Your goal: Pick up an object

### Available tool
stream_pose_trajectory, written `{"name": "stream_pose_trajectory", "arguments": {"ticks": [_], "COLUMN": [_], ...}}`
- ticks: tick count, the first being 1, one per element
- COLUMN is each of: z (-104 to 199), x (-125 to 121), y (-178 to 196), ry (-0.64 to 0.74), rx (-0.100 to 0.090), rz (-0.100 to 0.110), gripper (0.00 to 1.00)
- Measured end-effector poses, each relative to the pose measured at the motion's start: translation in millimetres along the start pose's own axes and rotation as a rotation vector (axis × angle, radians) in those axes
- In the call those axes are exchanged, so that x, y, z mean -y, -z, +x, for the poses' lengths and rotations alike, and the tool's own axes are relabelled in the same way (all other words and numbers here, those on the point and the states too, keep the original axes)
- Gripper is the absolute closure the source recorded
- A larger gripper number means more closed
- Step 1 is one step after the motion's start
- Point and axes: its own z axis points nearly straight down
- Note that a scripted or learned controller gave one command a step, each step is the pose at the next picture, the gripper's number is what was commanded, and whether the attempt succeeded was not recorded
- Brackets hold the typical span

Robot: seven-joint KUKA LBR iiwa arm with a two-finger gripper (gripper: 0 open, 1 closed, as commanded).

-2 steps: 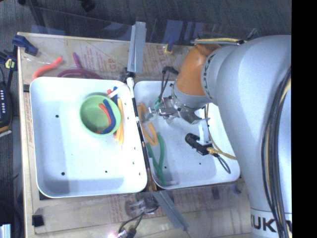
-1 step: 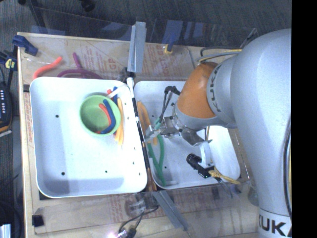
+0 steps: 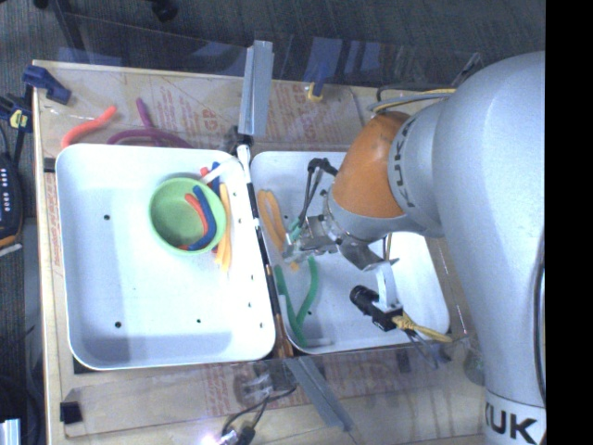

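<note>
Grey arm: smooth metal-look casing with a glossy orange band above the wrist; reaches in from the right over the right bin.
Gripper: silvery metal, low over the left part of the right bin, close to the bin's left wall.
Jaw state: cannot tell, the wrist and hardware crowd the tip. Nothing is visibly held.
Contact: the tip sits right at the lower end of the orange strip and the upper end of the green tube. Touching or just above, cannot tell.
Orange strip: long, thin and flat-looking; lies along the right bin's left wall, running top to bottom.
Green tube: dark green, round-sectioned and bendy; it curves down from under the gripper toward the bin's near-left corner, lying on the floor.
Right bin: shallow white plastic with rounded corners, partly covered by the arm.
Left bin: same white plastic, smooth floor with a few small dark holes; sits just beside the right bin.
Green bowl: round, light green, upright in the upper-right part of the left bin, well apart from the gripper.
Bowl contents: a red curved piece inside and a blue arc along the lower rim; exact shapes are unclear.
Yellow-orange sticks: thin, leaning at the bowl's right edge.
Bench: pale wood-like board with printed marks.
Off-bin items: a red-orange strip and a purple cord lie on the bench above the left bin.
</note>
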Motion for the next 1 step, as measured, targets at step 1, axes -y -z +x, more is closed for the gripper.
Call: {"name": "stream_pose_trajectory", "arguments": {"ticks": [1], "z": [36.0], "x": [-41.2], "y": [87.1], "ry": [-0.203], "rx": [-0.010], "rz": [0.007], "gripper": [1.00]}}
